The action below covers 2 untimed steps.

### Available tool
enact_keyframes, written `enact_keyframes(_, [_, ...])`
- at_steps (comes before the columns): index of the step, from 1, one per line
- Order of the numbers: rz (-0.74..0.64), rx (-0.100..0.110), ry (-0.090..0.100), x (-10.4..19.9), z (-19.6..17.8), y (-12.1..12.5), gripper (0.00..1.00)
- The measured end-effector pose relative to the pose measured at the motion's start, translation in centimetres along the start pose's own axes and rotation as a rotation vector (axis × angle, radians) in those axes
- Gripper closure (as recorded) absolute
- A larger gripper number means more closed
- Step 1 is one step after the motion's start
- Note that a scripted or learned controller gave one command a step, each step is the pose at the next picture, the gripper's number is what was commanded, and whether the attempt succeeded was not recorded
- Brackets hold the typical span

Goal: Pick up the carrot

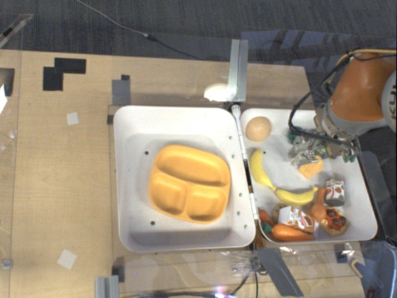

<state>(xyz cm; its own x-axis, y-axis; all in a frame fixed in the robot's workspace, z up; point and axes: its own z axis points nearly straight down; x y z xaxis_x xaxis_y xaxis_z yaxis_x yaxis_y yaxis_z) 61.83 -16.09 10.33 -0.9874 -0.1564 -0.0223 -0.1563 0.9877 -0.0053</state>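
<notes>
orange carrot [290,232] in right bin [370,219]

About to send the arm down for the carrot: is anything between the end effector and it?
Yes. The end effector sits at the right bin's far end over an orange cheese wedge. The orange carrot lies at the near edge, with the yellow banana and small printed cartons between them.

arm [366,95] cut off (right edge), pincer [319,149] blurred

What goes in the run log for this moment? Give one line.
stage: reaching | gripper: right bin, above cheese wedge | carrot: untouched, bin's near edge | tray: left bin
</notes>
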Motion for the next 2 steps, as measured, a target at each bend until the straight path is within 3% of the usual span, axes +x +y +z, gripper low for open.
enact_keyframes(1, [-0.231,0.005,0.000,3.8,-21.3,-2.3,1.00])
enact_keyframes(2, [-0.245,-0.012,0.021,2.9,-8.0,-3.9,1.00])
